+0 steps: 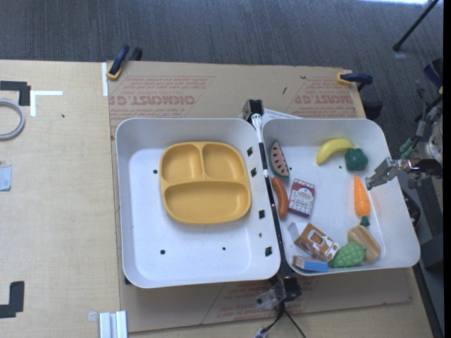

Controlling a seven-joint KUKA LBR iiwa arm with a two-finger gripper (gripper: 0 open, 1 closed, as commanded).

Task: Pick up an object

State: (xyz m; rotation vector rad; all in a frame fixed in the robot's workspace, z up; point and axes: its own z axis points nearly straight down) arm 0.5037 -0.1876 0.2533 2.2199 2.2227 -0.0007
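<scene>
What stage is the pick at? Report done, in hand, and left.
Done: nothing lifted; the banana, carrot and the other toys lie in the right bin.
In hand: the gripper sits at that bin's right rim, nothing visible between its fingers.
Left: reach in, grasp one object, raise it.

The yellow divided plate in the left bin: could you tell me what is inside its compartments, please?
The yellow divided plate shows three bare compartments. What lies beneath it in the left bin is covered.
</scene>
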